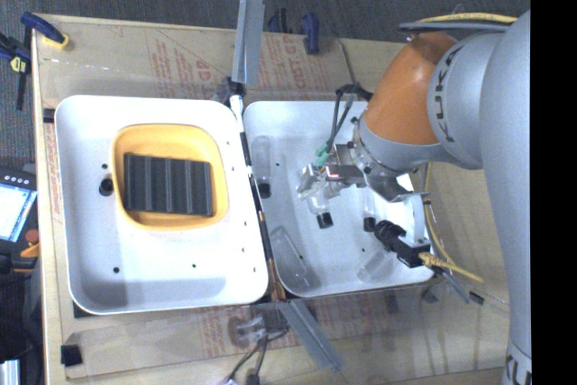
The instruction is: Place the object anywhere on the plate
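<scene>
As gripper [317,178] sits low in right bin [270,270], finger state can't be told; object unidentifiable, maybe under it. Risk: lift w/ nothing held. Left of the arm [469,68]: bin divider [254,194] to cross, then yellow plate [169,140], dark rack [169,183] atop. Far: blue clamps [311,30].

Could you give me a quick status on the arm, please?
Two-finger gripper low over right white bin. Yellow-rimmed plate carrying dark ribbed rectangular block in left white bin. Small dark piece below gripper.
</scene>
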